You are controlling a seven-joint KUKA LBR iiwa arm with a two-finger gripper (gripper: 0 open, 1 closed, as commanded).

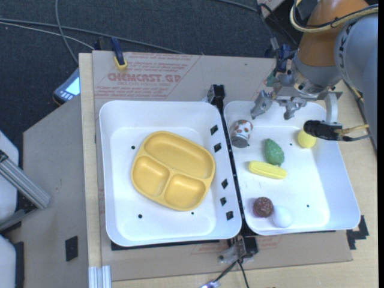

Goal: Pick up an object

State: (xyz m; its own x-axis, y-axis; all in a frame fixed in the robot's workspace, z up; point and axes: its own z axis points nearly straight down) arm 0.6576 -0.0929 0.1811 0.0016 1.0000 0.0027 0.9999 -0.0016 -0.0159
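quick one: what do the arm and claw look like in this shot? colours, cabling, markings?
Grey arm with rounded links and a glossy orange band above the wrist. A yellow cable loops beside that band. The claw is bare silvery metal, with two slim fingers under a small metal mount. No markings are legible at this size.

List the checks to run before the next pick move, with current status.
1. End effector empty: ok, nothing between its fingers.
2. Fingers spread for a grasp: ok, open.
3. Pickable items in the right bin: ok; green piece, long yellow piece and brown ball lie apart from one another.
4. End effector over an item: not ok; it hangs at the bin's far edge, nearest the brown-and-white piece.
5. Height above the bin floor: cannot tell.
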